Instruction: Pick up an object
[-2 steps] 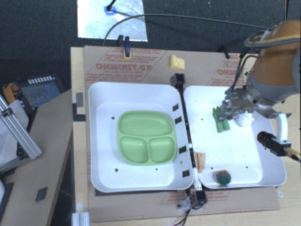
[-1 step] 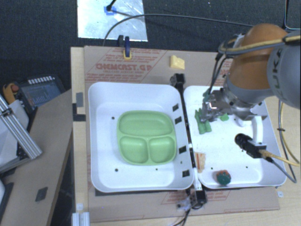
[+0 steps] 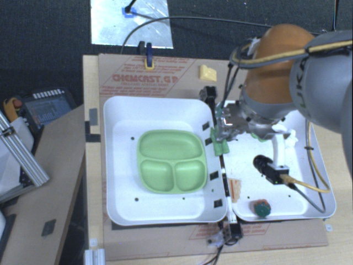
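My gripper hangs over the left edge of the right bin, close to the wall shared by the two bins. A small green object sits right below it at that wall; whether it is held I cannot tell. A tan and orange piece lies near the front left of the right bin. Close to that bin's front edge rests a small round green and orange object. A white object shows partly under the arm.
The left bin holds a pale green divided plate. The grey and orange arm covers the back of the right bin. A yellow block lies on the cardboard behind the bins.
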`<state>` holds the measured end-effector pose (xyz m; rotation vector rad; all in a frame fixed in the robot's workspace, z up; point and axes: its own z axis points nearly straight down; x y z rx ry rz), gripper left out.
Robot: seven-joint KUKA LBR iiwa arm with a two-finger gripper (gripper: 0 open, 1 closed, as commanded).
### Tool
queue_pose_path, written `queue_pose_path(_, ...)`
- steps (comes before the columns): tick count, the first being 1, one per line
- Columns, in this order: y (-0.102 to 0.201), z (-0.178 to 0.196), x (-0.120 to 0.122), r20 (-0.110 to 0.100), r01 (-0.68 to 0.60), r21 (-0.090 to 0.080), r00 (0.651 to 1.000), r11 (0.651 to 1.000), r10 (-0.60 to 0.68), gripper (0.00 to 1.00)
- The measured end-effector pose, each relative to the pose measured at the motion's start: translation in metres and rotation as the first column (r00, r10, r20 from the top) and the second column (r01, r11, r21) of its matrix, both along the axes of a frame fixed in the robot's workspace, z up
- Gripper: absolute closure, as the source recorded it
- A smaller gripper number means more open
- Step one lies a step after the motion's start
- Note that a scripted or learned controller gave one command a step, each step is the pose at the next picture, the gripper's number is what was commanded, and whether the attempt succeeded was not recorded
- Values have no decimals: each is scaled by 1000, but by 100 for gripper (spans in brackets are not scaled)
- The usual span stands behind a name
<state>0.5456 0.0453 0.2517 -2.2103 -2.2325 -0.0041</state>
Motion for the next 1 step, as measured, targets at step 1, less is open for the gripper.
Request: queue_pose_path(1,50,-1,4,0,1,0,1000,1000,-1,100)
